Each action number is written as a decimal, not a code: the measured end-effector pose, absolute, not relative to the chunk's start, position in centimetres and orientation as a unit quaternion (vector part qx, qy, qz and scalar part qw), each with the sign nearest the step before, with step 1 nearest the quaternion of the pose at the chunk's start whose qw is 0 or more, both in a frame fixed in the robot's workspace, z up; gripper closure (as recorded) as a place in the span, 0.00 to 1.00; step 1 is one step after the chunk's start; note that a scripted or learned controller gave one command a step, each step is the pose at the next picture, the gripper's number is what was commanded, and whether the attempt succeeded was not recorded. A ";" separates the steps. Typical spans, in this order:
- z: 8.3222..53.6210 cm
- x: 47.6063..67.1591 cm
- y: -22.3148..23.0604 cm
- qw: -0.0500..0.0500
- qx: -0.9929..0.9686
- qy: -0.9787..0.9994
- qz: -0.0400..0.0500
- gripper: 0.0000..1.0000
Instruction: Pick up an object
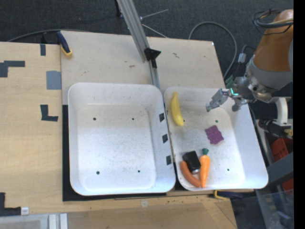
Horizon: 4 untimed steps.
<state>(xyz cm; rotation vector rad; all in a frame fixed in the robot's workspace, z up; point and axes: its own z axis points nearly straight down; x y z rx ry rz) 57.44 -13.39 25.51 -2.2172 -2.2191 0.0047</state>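
Nearest, at the right-hand white bin's (248, 128) near end, two orange plastic carrots (204, 171) are seen beside a black block (192, 161); being light, stiff and slender, one is best pinched mid-body, while the gripper (224, 100) is held empty over the far end.

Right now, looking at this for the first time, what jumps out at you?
The bright items in the right bin: a yellow banana near its upper left, two orange carrots with a black block at the bottom, and a purple piece mid-bin. The gripper hangs over that bin's upper part, holding nothing.
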 end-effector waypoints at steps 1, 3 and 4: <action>25.7 57.5 -13.4 0.000 -0.706 -0.708 0.000 0.00; 14.8 57.6 -12.0 0.003 -0.707 -0.708 0.003 0.00; 9.4 57.4 -11.9 0.003 -0.707 -0.708 0.002 0.00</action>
